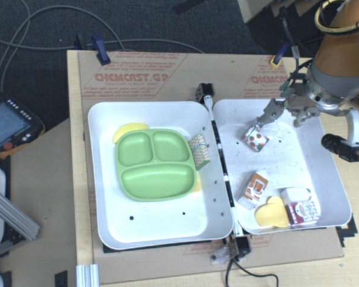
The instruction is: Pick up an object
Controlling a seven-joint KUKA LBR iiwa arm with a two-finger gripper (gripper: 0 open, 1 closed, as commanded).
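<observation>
Table (167, 70) of brown board carries two white bins side by side, and the arm (341, 52) comes in over the right one. The left bin (107, 220) lies well to the gripper's left; the right bin (335, 178) sits under and below the gripper. Largest item is a green plate (155, 165) with three compartments, far left of the gripper in the left bin, with a yellow piece (129, 129) peeking out at its upper left edge and a patterned packet (198, 150) touching its right edge.

The gripper (274, 113) hangs over the upper part of the right bin, its fingers (269, 115) reaching down to the left; whether they are apart or together cannot be told. Just below and left of the fingertip, touching or nearly so, sits a small white cube (256, 139) with red spots.

Further below the gripper, near the bin's lower edge: a red and white carton (299, 205), a yellow heart (271, 213) touching it, and an orange and white box (255, 189) just beside the heart.
</observation>
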